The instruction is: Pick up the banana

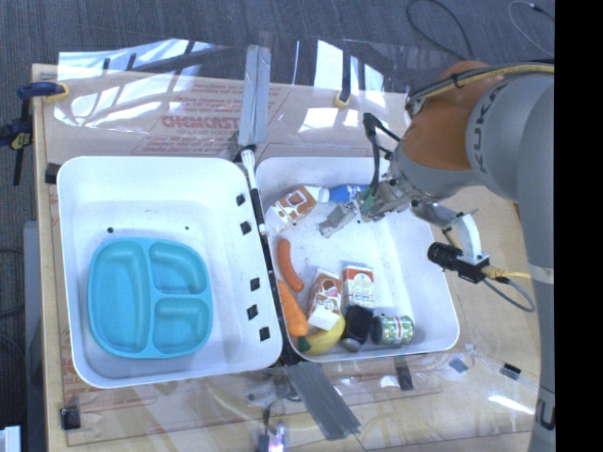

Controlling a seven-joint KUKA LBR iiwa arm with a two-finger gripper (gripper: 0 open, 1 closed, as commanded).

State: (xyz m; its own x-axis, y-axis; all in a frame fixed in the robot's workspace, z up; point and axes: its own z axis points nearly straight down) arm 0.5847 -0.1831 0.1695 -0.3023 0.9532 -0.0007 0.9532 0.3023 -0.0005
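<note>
1. Currently, you will find the gripper low over the far half of the right bin, its metal fingers pointing toward the divider; you cannot tell from this view whether they are spread or closed, and nothing shows between them.
2. Just beside the fingers, on their divider side, lies a brown-and-white packet; a blue-and-white item sits just behind the gripper against the far wall.
3. Locate the banana at the near edge of the right bin, well apart from the gripper. It lies flat, with a small white box resting against its top.
4. Note the banana's neighbours: a carrot touches it on the divider side, and a black object sits on its other side, followed by a green-labelled can lying on its side.
5. Behind the banana, two small red-and-white cartons stand side by side, and a sausage lies near the divider beyond the carrot.
6. Trace the arm from the gripper to the right; its orange band sits above the wrist.
7. Observe the left bin: it holds a blue compartment tray toward its near side.
8. Both bins rest on the worktop.
</note>
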